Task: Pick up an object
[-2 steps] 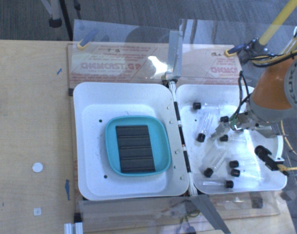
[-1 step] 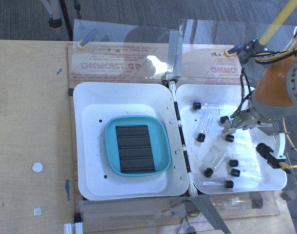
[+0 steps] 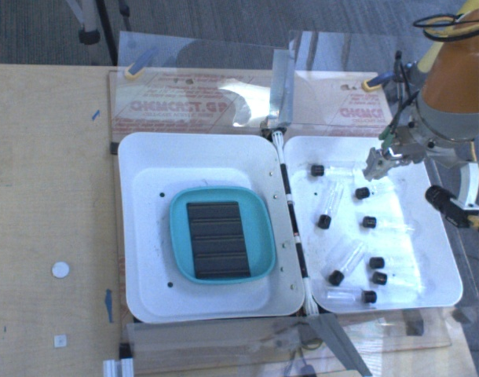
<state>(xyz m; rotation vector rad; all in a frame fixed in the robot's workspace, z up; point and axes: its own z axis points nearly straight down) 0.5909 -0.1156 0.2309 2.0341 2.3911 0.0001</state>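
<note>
Grey metal claw hangs at the top of the right bin, near its back wall, with the arm and its orange band coming in from the right. Too small and blurred to see the tip, so I cannot tell whether it is open or closed, and nothing is visibly held in it.

Closest pickable things are clear plastic tubes with black caps. 1 cap lies left of the claw, another cap just below it, apart from it as far as I can see. Further out: a tube lying on a slant toward the bin's left side, a cap mid-bin, another slanted tube lower down, and a loose cluster of about 3 caps near the front. Tube bodies are see-through and hard to count, roughly 8 caps in all.

Left bin holds a teal tray with a dark ribbed insert, well apart from the claw.

Progress, my read: early. Claw is over the tubes but nothing is lifted, everything lies flat on the bin floor. Left to do: come down on 1 tube, close on it, raise it clear. Tubes look slick and round, so a grab could easily slip.
</note>
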